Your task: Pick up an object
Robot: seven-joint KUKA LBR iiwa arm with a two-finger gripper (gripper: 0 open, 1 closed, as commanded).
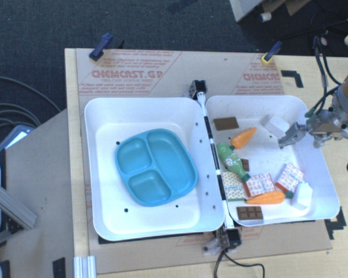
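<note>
My gripper hangs over the right side of the right bin, open, with nothing between its fingers. One finger points left toward a white block just up and left of it. Further left lie a small orange carrot and a brown block. Below the gripper are two red-and-white packets, a larger carrot and another white block. A green bottle lies by the bin's left wall.
The left bin holds a blue divided plate. A chocolate bar and a yellow cracker sit at the right bin's front left. Cables hang near the arm at the right.
</note>
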